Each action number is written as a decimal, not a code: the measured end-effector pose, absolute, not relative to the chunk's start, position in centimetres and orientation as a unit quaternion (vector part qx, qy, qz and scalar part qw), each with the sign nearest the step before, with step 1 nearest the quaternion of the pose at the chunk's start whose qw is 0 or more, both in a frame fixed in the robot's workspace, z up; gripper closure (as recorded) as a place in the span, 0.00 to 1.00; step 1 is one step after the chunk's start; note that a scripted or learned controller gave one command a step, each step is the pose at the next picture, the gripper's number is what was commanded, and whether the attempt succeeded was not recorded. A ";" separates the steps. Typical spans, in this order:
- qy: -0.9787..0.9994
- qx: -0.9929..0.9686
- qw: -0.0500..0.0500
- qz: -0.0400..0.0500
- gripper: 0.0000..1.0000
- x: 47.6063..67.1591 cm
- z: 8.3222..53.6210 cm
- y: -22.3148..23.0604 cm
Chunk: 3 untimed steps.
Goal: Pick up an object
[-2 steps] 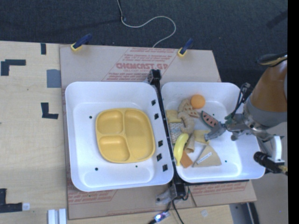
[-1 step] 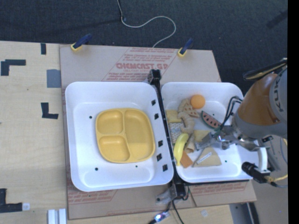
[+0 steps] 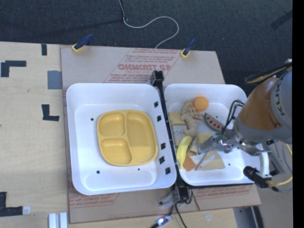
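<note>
Two white bins on the bench. Left bin (image 3: 78,141) carries a yellow divided plate (image 3: 127,137) at its centre. Right bin (image 3: 237,175) has toy food piled toward its left wall: banana (image 3: 183,149), orange ball (image 3: 201,103), watermelon slice (image 3: 213,123). Gripper (image 3: 209,148) is low over the pile near the bin's middle; can't tell its state.

Toy food crowds the right bin's (image 3: 237,177) left half; bare floor lies along its right. A yellow plate (image 3: 127,137) fills the left bin's (image 3: 76,127) middle.
</note>
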<state>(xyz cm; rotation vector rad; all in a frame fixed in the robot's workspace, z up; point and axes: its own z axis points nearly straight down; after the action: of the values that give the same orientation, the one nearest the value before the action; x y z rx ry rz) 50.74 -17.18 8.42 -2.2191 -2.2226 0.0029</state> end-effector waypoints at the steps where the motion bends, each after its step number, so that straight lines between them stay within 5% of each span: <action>1: -0.707 -0.707 -0.001 0.001 1.00 50.8 9.5 -17.2; 3: -0.708 -0.707 -0.001 -0.001 1.00 50.3 18.0 -17.0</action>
<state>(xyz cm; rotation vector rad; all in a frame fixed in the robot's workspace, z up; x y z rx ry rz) 50.29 -16.98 17.97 -2.2213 -2.2244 -0.0016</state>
